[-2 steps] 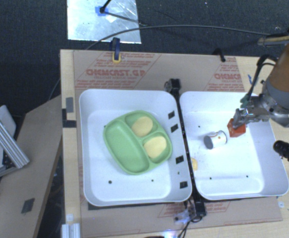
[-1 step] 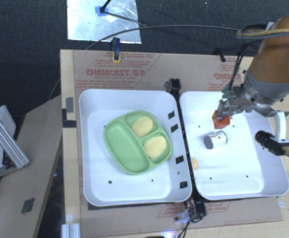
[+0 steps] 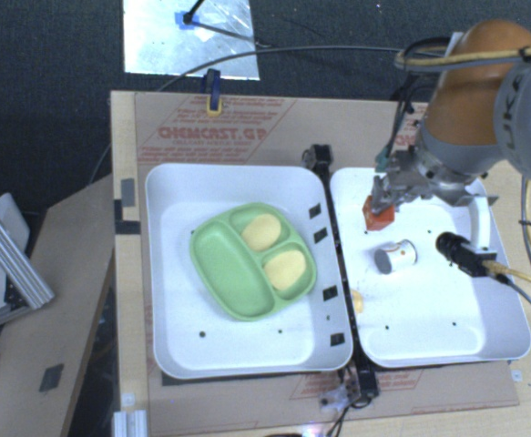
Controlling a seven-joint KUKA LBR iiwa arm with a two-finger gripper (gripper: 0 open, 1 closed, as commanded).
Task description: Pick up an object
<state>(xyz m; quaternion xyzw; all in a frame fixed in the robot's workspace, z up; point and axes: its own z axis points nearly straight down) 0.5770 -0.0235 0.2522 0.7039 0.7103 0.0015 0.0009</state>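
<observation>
One hand (image 3: 381,206) grips an orange object (image 3: 379,217) (right bin (image 3: 429,335)).

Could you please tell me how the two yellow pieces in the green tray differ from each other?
The upper yellow piece lies in the green tray's small compartment farther from the camera; the lower yellow piece lies in the nearer small one. The upper piece looks paler, the lower a deeper yellow. The lower piece also lies closer to the right bin. Both are rounded, similar in size, and sit apart.
</observation>
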